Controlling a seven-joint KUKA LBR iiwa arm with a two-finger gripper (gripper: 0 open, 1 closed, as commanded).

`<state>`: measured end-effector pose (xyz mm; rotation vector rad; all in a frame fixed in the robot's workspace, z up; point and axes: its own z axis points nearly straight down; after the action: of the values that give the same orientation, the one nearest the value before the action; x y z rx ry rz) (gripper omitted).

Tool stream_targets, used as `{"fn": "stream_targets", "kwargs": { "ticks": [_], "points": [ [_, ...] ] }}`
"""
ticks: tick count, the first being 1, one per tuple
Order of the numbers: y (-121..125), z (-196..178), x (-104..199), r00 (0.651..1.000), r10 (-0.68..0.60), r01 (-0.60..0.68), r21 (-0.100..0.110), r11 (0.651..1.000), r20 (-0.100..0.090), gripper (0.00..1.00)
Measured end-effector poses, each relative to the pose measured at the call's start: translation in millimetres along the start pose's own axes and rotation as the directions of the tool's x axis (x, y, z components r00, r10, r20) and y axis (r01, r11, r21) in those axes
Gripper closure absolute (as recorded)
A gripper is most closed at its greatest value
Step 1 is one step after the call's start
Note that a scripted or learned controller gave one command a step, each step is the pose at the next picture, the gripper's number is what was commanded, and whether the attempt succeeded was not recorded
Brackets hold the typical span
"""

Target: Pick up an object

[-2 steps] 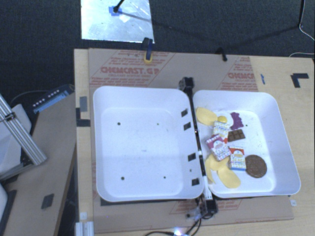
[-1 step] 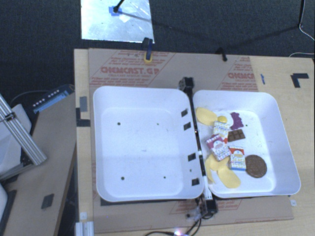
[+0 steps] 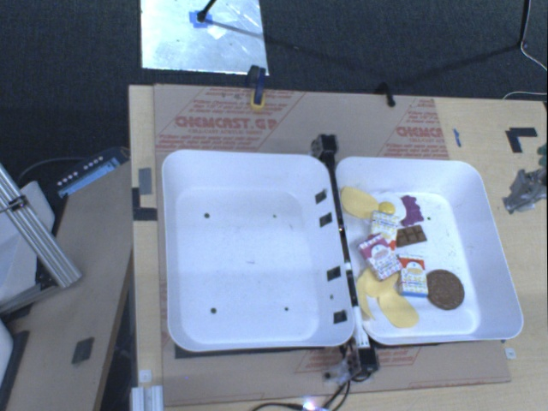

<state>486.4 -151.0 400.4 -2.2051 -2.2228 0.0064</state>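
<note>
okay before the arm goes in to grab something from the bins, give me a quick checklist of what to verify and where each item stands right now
1. Objects available to pick: ok. The right bin holds a cluster of small items.
2. An isolated target: ok. The brown round cookie lies at the cluster's edge, with bare floor on its right.
3. Crowded targets to avoid: not ok. The small cartons overlap or touch each other and the yellow chip.
4. Gripper position: not ok. The gripper sits outside the right bin, beyond its right rim, not above any item.
5. Gripper ready to close on something: cannot tell.
6. Drop space: ok. The left bin shows bare floor.
</note>
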Motion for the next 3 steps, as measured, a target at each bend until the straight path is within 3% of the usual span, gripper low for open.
{"fn": "stream_targets", "kwargs": {
  "ticks": [1,2,3],
  "points": [
    [-0.4,-143.1,45.7,1.000,-0.002,0.002,-0.030,1.000,0.007,1.00],
    [-2.2,-134.9,-25.2,1.000,0.013,-0.013,-0.014,1.000,0.008,1.00],
    [-2.0,-135.2,-56.3,1.000,0.009,-0.009,-0.015,1.000,0.007,1.00]
  ]
}}
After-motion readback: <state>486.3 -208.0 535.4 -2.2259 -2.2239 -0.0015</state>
